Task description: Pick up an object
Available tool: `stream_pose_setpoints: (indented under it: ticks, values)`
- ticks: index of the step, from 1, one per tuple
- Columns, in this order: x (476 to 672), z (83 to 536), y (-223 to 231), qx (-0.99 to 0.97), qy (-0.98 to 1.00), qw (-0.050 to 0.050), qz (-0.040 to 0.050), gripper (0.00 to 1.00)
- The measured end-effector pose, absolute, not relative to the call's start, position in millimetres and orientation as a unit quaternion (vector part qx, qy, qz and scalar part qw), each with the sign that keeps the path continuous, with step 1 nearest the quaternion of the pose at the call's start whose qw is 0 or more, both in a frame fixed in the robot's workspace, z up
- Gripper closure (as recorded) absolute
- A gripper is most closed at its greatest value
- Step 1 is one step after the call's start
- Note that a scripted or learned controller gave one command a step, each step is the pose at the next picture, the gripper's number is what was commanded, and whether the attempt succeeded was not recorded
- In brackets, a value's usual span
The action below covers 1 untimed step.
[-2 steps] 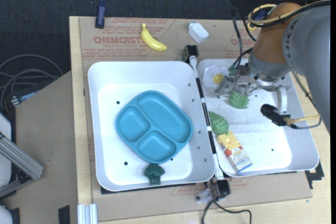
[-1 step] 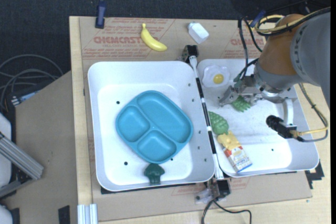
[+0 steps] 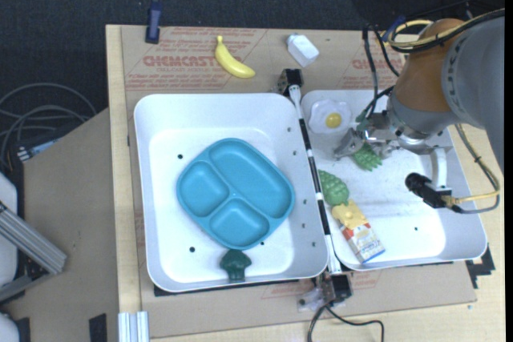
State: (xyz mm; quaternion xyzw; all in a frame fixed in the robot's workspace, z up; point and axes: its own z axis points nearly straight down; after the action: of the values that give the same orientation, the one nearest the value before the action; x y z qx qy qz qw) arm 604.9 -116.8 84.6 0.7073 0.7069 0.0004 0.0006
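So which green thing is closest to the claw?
The bumpy light-green toy right under the claw, in the right white bin. The rounder green toy sits lower left; the dark-green one is in the left bin.

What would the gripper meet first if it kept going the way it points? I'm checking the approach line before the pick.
Most likely the bumpy green toy in the right bin: the gripper points down and left, right at it. Depth is hard to judge, so contact may already exist.

Left of the gripper [image 3: 362, 142], the blue divided plate [image 3: 233, 192] looks like smooth, glossy plastic. The white bins [image 3: 152, 172] beneath appear matt plastic; the bench [image 3: 128, 252] resembles printed cardboard.
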Motion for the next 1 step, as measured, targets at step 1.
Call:
stream_pose_setpoints:
  ticks: [1]
  values:
    - [603.6,84.7,-123.8,0.707,0.707,0.001,0.0003,0.00]
